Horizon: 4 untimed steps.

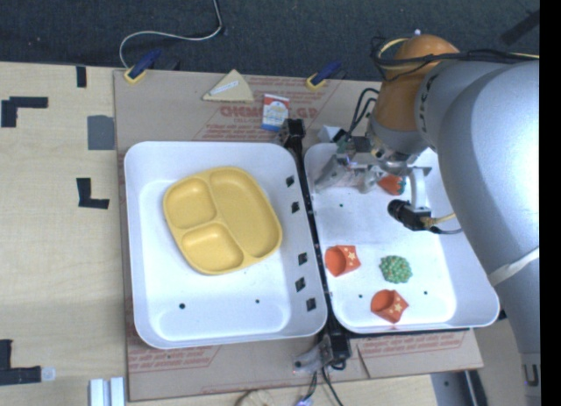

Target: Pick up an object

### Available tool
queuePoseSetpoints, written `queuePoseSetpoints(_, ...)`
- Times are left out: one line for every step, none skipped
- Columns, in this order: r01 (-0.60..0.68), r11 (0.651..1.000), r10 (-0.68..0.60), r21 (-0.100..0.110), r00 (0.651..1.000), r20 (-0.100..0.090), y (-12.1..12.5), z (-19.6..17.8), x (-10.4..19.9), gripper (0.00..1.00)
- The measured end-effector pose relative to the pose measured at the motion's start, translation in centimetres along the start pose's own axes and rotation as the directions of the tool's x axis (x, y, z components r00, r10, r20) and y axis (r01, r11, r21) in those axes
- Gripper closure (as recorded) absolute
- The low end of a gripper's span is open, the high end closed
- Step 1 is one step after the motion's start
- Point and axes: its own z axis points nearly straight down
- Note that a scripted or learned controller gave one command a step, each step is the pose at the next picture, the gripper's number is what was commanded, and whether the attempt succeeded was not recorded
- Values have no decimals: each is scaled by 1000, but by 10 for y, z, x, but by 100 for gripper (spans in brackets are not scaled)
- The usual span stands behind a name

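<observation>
Camera view is showing the gripper (pixel 368 172), finger state unclear, nearing an orange object (pixel 388 184), probably light; grasp its sides.

Arm (pixel 473 132) crowds right bin's (pixel 438 312) far end; near toys well apart.

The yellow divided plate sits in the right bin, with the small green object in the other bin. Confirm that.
Wrong bin. The camera view shows the yellow divided plate in the left bin; the small green object lies in the right bin.
</observation>
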Motion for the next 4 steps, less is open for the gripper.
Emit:
queuePoseSetpoints(2, 1000, -2, -1, 1000, 2, 0, -10, 0, 100)
queuePoseSetpoints(2, 1000, -2, 0, 1000, 3, 0, -10, -1, 0)
queuePoseSetpoints(3, 1000, -3, 1, 1000, 2, 0, -19, 0, 100)
queuePoseSetpoints(3, 1000, -3, 1, 1000, 3, 0, -19, 0, 0)
